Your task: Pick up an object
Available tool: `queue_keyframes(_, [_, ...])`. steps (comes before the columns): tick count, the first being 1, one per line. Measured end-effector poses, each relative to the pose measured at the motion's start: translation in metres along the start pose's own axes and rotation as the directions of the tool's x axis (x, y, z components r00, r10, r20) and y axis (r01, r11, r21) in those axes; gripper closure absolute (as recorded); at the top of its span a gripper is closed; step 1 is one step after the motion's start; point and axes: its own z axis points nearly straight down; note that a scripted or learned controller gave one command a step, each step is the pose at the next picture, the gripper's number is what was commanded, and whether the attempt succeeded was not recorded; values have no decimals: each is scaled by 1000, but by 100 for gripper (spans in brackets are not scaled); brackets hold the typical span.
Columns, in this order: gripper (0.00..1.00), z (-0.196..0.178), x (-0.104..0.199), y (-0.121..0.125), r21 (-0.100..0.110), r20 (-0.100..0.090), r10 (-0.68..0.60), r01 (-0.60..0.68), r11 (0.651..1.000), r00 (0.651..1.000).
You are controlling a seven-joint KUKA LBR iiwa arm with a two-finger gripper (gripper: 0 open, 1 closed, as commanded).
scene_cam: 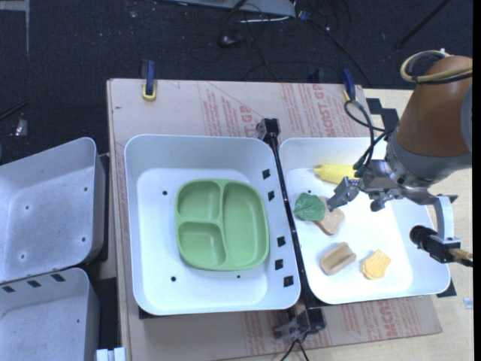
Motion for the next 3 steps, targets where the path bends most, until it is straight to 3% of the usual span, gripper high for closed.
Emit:
queue_keyframes(1, [0,-6,0,2,-12,1,-2,2,1000,1000])
queue_keyframes(3, [0,100,-12,-1,-7,1,1,-1,1000,1000])
